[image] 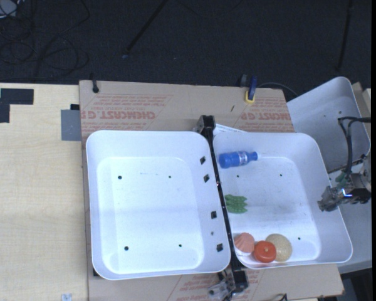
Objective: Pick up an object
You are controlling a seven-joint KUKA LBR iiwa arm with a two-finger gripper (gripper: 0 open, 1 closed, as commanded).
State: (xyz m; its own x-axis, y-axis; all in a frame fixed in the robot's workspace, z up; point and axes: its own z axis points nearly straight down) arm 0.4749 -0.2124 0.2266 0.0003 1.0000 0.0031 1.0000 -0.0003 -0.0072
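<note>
The grey two-finger gripper point(336, 197) sits over the right white plastic bin's point(313, 149) right rim; its state cannot be told. Well left of it lie a blue plastic bottle point(237, 159) and a green leafy piece point(235, 204).

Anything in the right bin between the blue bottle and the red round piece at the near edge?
Yes. In the camera view, a small green object lies between the blue bottle and the red round piece, near the bin's left wall.

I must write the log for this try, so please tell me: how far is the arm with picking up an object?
Done: nothing looks picked yet. The blue bottle, green item, red round piece and tan round piece all lie in the right bin. In hand: the gripper sits at that bin's right rim, apart from them all. Left: reach an object, grasp it, lift it.
</note>
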